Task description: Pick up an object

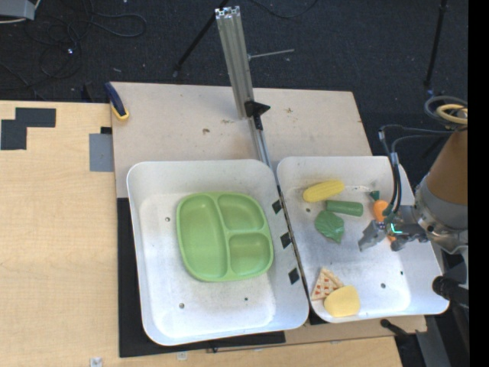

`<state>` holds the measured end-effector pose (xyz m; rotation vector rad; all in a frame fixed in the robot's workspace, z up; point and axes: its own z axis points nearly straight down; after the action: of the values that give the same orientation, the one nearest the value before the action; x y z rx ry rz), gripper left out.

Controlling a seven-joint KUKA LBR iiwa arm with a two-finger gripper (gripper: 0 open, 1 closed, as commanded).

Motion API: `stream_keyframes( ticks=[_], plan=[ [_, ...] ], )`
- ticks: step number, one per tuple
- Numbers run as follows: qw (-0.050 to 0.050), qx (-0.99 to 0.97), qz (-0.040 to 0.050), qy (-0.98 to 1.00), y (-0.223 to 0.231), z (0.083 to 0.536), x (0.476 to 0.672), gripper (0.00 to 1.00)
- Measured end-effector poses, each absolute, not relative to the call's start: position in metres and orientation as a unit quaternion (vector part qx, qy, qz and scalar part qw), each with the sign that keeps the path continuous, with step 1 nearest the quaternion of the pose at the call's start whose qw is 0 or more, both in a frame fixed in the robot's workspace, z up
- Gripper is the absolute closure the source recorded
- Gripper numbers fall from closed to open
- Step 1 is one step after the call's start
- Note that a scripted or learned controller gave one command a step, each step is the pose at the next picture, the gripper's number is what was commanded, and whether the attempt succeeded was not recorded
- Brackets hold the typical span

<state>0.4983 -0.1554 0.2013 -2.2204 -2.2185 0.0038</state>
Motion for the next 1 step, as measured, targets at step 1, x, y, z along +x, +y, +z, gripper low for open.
stream_keyframes(
  ticks=[1],
  plan=[
    [0.001, -0.707, 0.0009, -0.707, -0.1555, 0.202, 0.4987, 0.0]
  ],
)
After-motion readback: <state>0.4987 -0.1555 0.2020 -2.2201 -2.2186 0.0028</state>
